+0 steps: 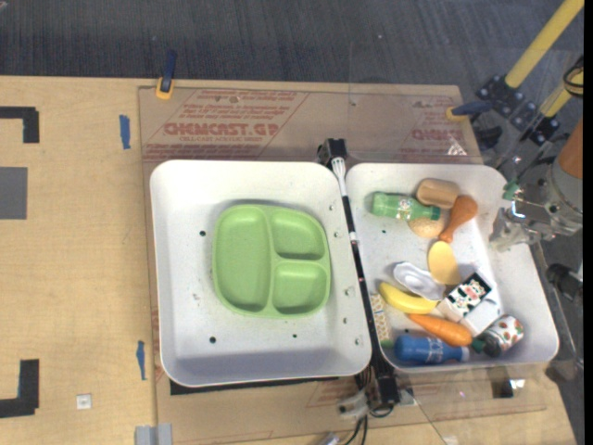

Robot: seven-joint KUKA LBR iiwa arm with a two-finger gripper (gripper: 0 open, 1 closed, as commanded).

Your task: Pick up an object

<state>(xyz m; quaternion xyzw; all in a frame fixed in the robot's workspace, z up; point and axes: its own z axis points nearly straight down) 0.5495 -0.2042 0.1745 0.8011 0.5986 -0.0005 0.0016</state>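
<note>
The right bin holds several toy items: a green bottle, a tan bread roll, an orange drumstick, a yellow spoon, a banana, a carrot, a blue bottle and a black-and-white carton. My gripper hangs at the bin's right rim, beside the drumstick and apart from it. Nothing shows between its tips.
The left bin holds a green divided plate. A black hinge strip runs between the bins. A yellow-and-black stand rises at the back right. Blue clamps mark the cardboard's edges.
</note>
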